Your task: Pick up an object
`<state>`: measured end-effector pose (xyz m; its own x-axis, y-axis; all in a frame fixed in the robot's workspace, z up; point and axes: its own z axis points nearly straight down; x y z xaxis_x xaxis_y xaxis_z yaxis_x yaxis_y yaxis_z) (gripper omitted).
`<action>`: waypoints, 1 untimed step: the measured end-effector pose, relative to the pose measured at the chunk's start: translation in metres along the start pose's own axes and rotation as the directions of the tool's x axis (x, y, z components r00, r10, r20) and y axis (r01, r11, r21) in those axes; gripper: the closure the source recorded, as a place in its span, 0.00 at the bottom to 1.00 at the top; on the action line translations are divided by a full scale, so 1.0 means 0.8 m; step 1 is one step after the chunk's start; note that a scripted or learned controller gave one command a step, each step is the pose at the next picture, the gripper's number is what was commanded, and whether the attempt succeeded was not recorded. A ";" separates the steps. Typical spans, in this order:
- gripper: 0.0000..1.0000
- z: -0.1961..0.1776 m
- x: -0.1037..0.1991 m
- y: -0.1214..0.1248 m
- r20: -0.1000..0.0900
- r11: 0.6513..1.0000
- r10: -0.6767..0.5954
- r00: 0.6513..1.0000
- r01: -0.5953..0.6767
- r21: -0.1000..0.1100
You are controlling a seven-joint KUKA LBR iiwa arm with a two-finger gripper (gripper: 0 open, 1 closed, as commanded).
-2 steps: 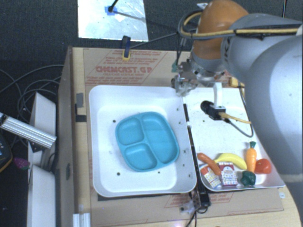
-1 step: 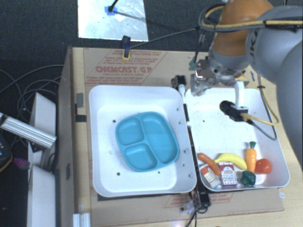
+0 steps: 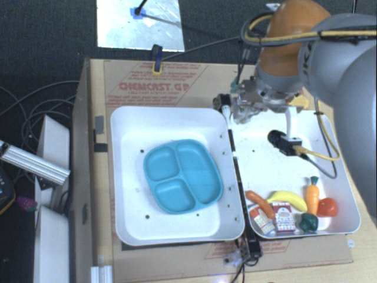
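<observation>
The gripper [image 3: 242,112] sits up at the far edge of the right bin [image 3: 347,199], right by the wall it shares with the left bin [image 3: 126,158]; can't tell how the jaws are set from this angle, and nothing shows between them; all the pickable stuff is piled along the near edge of the right bin: a banana [image 3: 288,199], two carrots [image 3: 260,203] [image 3: 311,196], a red tomato [image 3: 327,206], a green pepper [image 3: 307,221] and a small printed carton [image 3: 284,219]; so I'd say the arm needs to travel across to that near edge and come straight down on something with room around it; the upright carrot or the tomato looks easiest, since the rest are touching each other; they all look like smooth, glossy toy plastic, rounded shapes, probably slippery, so grip across the narrow width; the blue divided plate [image 3: 182,175] in the left bin is flat and wide, bad pick
</observation>
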<state>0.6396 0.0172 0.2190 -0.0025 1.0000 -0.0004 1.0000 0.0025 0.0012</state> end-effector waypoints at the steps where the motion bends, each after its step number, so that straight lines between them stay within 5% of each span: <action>1: 1.00 0.022 -0.059 0.015 0.001 1.000 0.001 1.000 -0.001 0.000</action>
<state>0.6518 -0.0300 0.2010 -0.0016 1.0000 -0.0015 1.0000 0.0017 0.0016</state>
